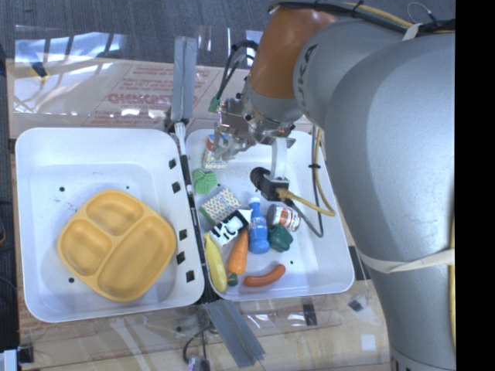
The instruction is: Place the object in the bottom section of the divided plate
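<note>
A yellow divided plate [116,246] lies in the left bin [46,153], with two small sections on its left and one large section toward the lower right. My gripper [219,147] is low over the top left corner of the right bin [332,261], beneath the orange wrist band. A small pale, colourful object [213,158] sits right at the gripper's tip; whether it is held is unclear. The toy pile lies just below and to the right of the gripper.
The right bin holds a green leafy toy [205,182], a checkered packet [220,204], a blue bottle [257,226], a can [285,217], a carrot [238,255], a banana [215,263] and a red sausage [264,276]. The grey arm covers the bin's right side.
</note>
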Motion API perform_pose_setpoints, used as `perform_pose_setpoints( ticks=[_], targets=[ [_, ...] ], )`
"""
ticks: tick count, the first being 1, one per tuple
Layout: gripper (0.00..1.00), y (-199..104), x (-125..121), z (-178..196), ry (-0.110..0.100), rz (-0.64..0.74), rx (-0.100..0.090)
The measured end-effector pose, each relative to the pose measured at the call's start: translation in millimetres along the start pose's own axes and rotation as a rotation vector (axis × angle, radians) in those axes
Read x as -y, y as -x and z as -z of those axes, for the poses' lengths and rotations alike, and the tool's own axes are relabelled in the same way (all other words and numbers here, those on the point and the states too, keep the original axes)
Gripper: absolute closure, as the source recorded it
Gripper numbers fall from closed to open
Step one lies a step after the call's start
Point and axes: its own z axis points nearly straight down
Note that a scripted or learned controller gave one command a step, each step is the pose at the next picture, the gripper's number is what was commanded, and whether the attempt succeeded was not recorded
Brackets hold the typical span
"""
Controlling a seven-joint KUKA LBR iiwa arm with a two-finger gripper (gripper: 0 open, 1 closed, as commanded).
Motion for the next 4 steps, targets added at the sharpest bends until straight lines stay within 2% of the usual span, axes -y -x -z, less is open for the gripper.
perform_pose_setpoints(
  ticks=[1, 2, 3, 4],
  targets=[
    [1.0, -35.8, 92.6, -10.8, 0.004, 0.07, 0.0],
    [1.0, -90.4, 176.2, -3.0, 0.004, 0.208, 0.001],
    [1.0, -51.6, 112.1, 54.9, 0.006, 0.005, 0.001],
    [1.0, -101.5, 180.8, 59.7, 0.004, 0.148, 0.001]
  ],
)
